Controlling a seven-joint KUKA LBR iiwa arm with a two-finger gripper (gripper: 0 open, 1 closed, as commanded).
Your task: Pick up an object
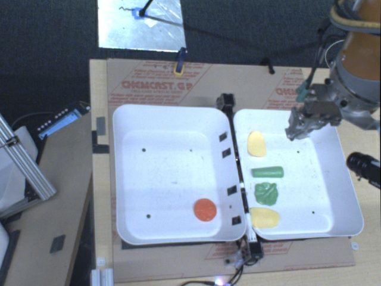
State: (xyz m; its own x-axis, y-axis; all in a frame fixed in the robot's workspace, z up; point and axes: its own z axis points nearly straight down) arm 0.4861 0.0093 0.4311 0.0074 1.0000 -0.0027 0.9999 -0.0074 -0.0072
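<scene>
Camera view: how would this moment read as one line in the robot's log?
gripper over right bin, nothing seen held | right bin: two yellow pieces, green stick, green lump | left bin: orange disc

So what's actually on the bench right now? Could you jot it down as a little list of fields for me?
left bin: one orange disc near its front right corner
right bin: pale yellow piece, green stick, green lump, yellow piece, lined up along its left side
gripper: over the right bin's back part, right of the pale yellow piece, nothing seen between its fingers
arm: comes in from the right
</scene>
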